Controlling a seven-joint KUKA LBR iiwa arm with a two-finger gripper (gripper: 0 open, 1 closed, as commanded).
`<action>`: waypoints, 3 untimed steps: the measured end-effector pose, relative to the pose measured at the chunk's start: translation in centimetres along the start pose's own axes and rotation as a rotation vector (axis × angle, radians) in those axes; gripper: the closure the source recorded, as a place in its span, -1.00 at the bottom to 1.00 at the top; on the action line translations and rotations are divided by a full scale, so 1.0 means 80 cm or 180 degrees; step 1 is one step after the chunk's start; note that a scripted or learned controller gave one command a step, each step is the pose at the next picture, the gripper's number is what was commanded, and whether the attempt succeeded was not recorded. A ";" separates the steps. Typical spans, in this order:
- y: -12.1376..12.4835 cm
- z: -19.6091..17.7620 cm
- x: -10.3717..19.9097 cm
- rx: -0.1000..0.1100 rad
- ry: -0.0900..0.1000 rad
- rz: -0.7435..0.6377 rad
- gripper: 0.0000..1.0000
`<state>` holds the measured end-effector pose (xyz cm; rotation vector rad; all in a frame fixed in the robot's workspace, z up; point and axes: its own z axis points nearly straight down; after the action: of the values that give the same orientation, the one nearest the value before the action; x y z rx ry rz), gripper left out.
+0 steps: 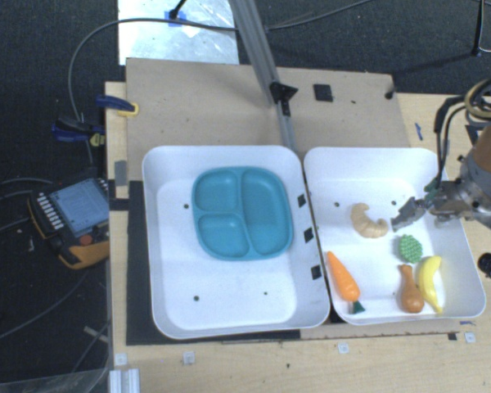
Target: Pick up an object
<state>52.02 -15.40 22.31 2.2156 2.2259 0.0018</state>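
Right bin (344, 166): near rim crowded with carrot (342, 277), brown drumstick (408, 290) and banana (430, 282); green piece (409, 248) just behind them. Mid-floor, a pale curved croissant (368, 220), bare floor beyond it to the far wall. Gripper (407, 212) just right of croissant, spread of its tips unreadable.

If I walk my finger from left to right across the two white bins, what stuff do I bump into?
Blue plate → carrot → croissant → gripper → banana.
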 end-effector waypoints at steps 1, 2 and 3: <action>0.011 0.059 0.001 0.0011 0.0001 0.0009 -1.00; 0.008 0.112 -0.003 0.0012 0.0001 0.0014 -1.00; 0.012 0.171 -0.004 -0.0028 -0.0012 0.0012 -1.00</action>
<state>53.03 -15.71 8.60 2.2137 2.2154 0.0074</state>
